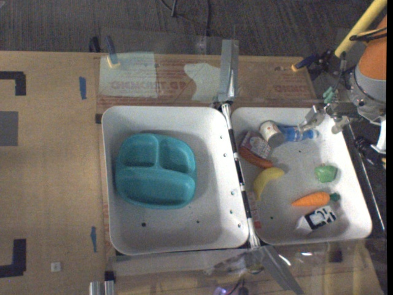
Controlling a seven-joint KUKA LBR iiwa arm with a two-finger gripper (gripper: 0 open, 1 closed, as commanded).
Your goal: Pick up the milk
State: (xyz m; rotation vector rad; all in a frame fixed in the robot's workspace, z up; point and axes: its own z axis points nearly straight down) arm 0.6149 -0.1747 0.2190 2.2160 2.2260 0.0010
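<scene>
The milk [320,217], a small white carton with black patches, lies at the near right corner of the right bin [358,192]. My gripper [323,123] hangs over the far right edge of that bin, well away from the carton. Its fingers [310,122] look spread, with nothing between them. The left finger is close to the blue end of a bottle [287,133] that lies on its side.
An orange carrot [312,199] lies just beyond the milk, and a green piece [326,173] farther back. A banana [267,180], a red-orange stick [256,158] and a small packet [255,144] crowd the bin's left side. A teal divided plate [156,169] sits in the left bin [116,226].
</scene>
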